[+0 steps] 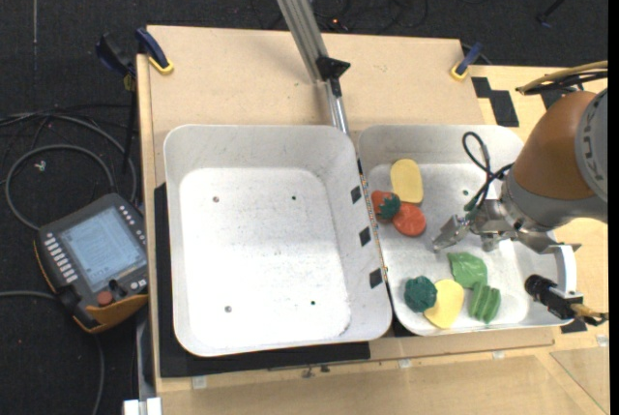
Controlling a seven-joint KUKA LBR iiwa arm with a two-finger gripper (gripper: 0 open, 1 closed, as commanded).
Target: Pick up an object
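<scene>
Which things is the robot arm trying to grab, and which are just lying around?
For grabbing: yellow piece, red pieces, light green pieces, dark green piece, yellow lump, gripper.
Lying around: handheld controller, floor cables, orange clamps.

The gripper [456, 234] is hanging in the right bin [440, 144] just beside the red toy [410, 222]

Two bins sit side by side on the counter [242, 84]: the left bin [193, 152] and the right bin [426, 137]. All objects lie in the right bin, clustered toward its front. A handheld controller [92, 253] lies left of the counter.
</scene>
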